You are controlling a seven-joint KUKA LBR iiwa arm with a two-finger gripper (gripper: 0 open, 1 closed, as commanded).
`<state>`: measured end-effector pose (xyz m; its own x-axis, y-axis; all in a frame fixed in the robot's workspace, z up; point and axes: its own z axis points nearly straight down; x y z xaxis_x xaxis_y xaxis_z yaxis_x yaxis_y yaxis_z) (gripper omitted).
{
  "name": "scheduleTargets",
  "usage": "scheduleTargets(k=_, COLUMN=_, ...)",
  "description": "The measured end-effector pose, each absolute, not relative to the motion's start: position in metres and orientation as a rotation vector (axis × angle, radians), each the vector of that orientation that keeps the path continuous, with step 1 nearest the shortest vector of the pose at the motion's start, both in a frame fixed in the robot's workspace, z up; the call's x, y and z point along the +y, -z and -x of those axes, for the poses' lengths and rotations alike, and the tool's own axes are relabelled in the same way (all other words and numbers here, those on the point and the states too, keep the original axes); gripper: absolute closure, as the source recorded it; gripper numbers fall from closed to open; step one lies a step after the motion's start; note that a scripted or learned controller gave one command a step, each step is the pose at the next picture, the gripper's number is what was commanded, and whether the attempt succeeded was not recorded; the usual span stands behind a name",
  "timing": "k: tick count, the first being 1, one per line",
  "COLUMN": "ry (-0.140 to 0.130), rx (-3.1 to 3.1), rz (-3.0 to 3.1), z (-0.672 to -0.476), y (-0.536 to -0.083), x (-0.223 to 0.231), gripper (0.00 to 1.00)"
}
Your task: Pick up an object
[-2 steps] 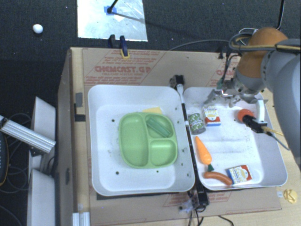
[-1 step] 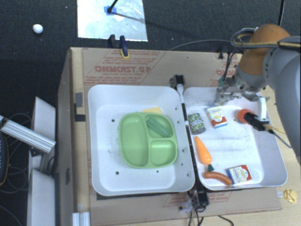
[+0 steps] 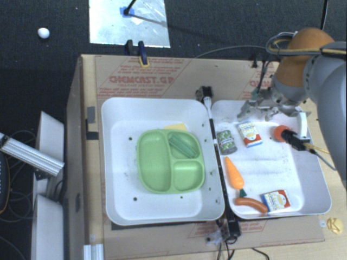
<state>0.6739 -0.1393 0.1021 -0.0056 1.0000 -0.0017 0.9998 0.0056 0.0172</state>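
Approach step judged underway: gripper (image 3: 259,106) poised at right bin (image 3: 320,191) far edge, grip state not discernible. Nearest target: carton (image 3: 250,134) just below. Descent needed next.

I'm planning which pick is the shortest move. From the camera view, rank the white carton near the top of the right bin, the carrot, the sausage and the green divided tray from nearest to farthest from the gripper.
Measured from the gripper, at the top of the right bin:
1. White carton, just below it.
2. Carrot, middle of the right bin, toward the divider.
3. Sausage, bottom edge of the right bin.
4. Green divided tray, over in the left bin.
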Motion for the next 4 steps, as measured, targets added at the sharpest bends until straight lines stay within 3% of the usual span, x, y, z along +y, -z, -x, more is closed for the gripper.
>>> scheduleTargets(k=1, ry=-0.004, rx=2.220, rz=-2.216, z=-0.670, y=-0.086, x=-0.152, gripper=0.00)
scheduleTargets(k=2, ry=-0.002, rx=2.226, rz=-2.218, z=-0.669, y=-0.086, x=-0.206, gripper=0.00)
scheduleTargets(k=3, ry=-0.005, rx=2.223, rz=-2.210, z=-0.671, y=-0.098, x=-0.206, gripper=1.00)
scheduleTargets(k=4, ry=-0.005, rx=2.224, rz=-2.209, z=-0.671, y=-0.097, x=-0.206, gripper=0.00)
